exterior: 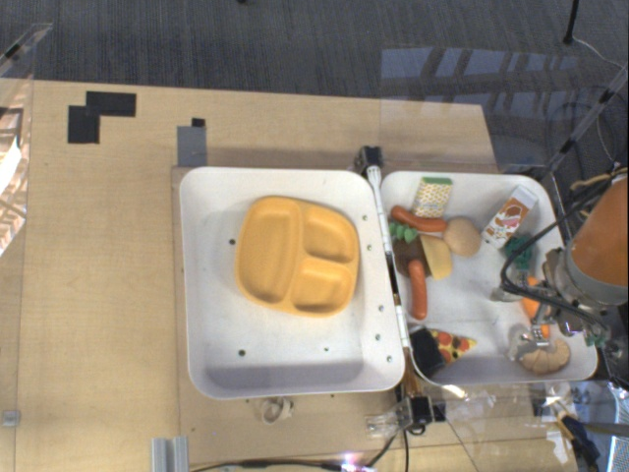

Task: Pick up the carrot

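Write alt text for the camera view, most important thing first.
A grey and orange robot arm reaches from the right over the right white bin, its gripper low near a bit of orange carrot among toy foods. The left white bin holds a yellow divided tray.

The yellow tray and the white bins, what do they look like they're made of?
Yellow tray: probably moulded plastic, with a matte to satin finish. It has one even colour, soft rounded dividers and three pressed compartments.

White bins: likely plastic or coated sheet with a smooth, slightly glossy finish. They have rounded corners and a soft sheen, and small dark dots like fasteners mark the left one. The view alone can't confirm either material.
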